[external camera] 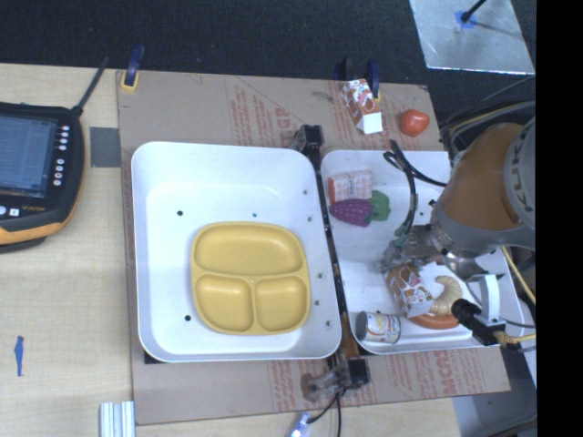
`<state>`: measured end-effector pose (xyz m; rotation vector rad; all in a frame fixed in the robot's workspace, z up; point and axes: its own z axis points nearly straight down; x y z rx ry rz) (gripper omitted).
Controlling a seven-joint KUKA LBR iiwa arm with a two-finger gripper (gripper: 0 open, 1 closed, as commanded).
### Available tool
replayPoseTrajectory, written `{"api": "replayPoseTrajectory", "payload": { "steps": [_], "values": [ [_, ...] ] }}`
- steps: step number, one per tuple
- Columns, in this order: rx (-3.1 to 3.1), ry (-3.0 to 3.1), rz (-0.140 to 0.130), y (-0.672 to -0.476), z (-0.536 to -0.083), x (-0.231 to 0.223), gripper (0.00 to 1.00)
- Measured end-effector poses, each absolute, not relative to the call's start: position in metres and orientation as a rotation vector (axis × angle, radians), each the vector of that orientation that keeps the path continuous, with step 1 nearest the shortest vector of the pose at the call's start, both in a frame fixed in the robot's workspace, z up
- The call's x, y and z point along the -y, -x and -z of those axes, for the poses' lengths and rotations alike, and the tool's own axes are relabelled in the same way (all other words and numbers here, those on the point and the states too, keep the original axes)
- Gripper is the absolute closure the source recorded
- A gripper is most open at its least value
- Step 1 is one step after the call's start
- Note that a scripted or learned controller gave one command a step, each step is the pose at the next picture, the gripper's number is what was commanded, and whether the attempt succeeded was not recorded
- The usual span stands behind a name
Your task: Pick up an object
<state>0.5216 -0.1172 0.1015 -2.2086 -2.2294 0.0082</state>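
Observation:
The arm reaches in from the right over the right bin (428, 162). My gripper (402, 253) points down near the bin's middle, just above a red and white snack packet (410, 287). Beside the packet lie a tan croissant-shaped toy (449, 289) and an orange sausage (435, 320). A small can (381, 327) lies on its side at the bin's front left. Toward the back of the bin are a pink packet (351, 186), purple grapes (352, 211) and a green toy (379, 205). Nothing visibly sits in the gripper.
The left bin (164, 180) holds a yellow divided plate (249, 276). On the cardboard behind the right bin stand a small carton (362, 105) and a red tomato (414, 122). A teach pendant (32, 171) lies at the far left of the bench.

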Motion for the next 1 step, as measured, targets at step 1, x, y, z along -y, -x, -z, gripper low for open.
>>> {"api": "replayPoseTrajectory", "payload": {
  "steps": [1],
  "values": [
    [2.226, 2.214, -0.002, -0.5529, -0.1920, 0.0255, 1.00]
  ]
}}
